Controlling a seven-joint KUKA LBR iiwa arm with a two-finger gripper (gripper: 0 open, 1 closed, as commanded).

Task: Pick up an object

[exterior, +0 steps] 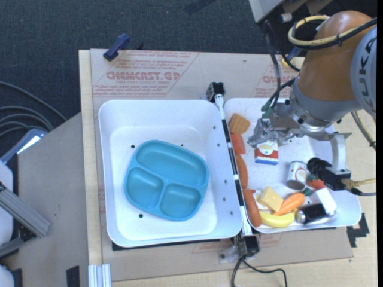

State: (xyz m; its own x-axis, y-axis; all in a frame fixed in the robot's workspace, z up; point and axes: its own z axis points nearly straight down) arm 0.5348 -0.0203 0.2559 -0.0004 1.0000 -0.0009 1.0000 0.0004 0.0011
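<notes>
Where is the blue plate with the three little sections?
The blue plate lies in the middle of the left bin, by itself, across the divider from the toy food in the right bin.

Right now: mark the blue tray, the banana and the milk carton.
blue tray (166, 179), camera view, centre ridge between compartments.
banana (276, 220), camera view, middle of its curve.
milk carton (267, 154), camera view, front face.
</notes>
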